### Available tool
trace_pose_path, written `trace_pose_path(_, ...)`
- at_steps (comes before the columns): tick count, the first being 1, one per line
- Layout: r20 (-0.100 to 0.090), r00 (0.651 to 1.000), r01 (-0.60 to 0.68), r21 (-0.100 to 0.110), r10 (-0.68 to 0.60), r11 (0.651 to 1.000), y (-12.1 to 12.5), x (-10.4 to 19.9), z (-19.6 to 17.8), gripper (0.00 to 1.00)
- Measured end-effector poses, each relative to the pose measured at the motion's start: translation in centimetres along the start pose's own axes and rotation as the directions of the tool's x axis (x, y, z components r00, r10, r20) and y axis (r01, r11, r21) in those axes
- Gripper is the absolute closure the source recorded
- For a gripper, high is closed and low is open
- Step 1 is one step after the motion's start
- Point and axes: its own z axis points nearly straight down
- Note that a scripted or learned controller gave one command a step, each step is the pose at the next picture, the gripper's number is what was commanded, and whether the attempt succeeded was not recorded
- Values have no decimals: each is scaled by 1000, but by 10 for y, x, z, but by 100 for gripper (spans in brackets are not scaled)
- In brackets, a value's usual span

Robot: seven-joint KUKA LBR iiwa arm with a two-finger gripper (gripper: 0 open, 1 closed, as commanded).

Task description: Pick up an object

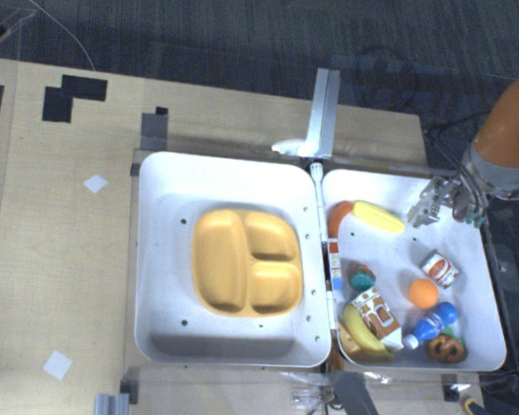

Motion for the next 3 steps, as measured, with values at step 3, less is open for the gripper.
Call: trace_pose_path(3, -5, 540, -841, 13, 841, 540, -22, 61, -111, 100)
